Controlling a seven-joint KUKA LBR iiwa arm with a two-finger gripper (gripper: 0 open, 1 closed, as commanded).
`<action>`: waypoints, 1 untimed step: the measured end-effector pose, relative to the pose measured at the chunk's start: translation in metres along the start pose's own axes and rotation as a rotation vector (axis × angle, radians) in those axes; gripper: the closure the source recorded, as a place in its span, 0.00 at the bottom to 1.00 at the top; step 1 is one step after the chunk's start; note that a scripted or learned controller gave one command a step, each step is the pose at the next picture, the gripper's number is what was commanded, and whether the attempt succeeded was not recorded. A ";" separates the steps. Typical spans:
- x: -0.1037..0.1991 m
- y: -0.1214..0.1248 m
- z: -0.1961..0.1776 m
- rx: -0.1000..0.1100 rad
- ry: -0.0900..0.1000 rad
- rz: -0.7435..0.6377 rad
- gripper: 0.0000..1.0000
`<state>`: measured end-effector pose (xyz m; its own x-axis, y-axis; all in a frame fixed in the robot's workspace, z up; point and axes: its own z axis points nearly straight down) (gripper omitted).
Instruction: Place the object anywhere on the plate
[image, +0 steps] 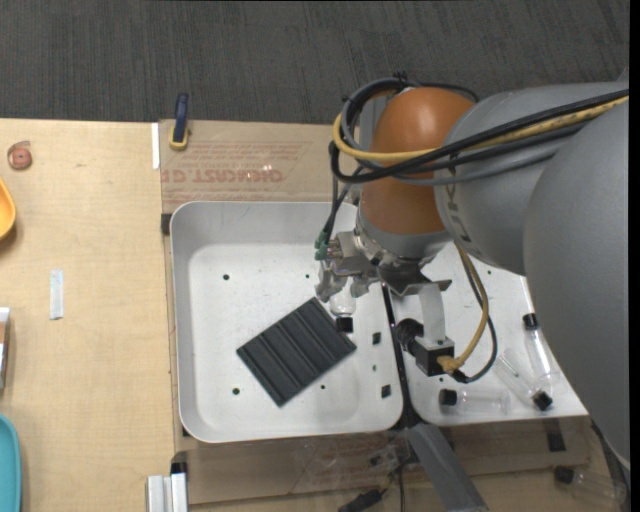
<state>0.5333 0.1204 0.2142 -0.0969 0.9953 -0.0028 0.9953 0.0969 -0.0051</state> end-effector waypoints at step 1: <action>0.000 0.000 0.000 0.000 0.000 0.000 0.00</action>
<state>0.5333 0.1204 0.2141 -0.0968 0.9953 -0.0029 0.9953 0.0967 -0.0049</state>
